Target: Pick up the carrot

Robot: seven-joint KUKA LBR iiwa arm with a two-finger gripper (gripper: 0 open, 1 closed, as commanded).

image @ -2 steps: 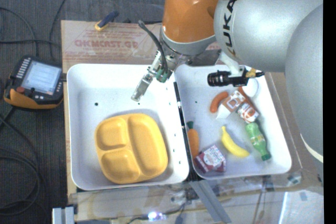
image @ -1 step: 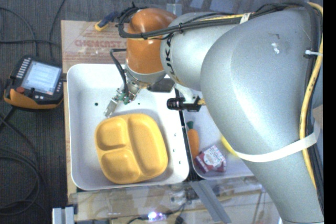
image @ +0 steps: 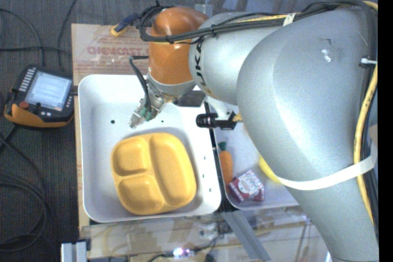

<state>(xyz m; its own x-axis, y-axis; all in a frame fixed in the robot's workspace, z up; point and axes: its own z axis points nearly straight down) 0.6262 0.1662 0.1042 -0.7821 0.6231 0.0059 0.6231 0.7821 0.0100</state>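
— Dark carpet and loose cables surround the counter (image: 83, 40); where's the carrot (image: 226, 167)?

— Lower middle of the frame, lying at the left edge of the right bin (image: 276, 198), beside a red packet (image: 247, 186).

— And the end effector (image: 142, 115)?

— Over the left bin (image: 98, 95), above the yellow divided tray (image: 153, 173), well apart from the carrot. It grips nothing; whether it's apart or together, I cannot tell.

— So?

— I'd cross the divider, then descend along the carrot's length

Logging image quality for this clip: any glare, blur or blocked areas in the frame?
Camera view: even lighting, slightly soft focus; mild sheen on the yellow tray; the arm's grey body hides most of the right bin, leaving the carrot partly visible; the gripper looks small and blurry.
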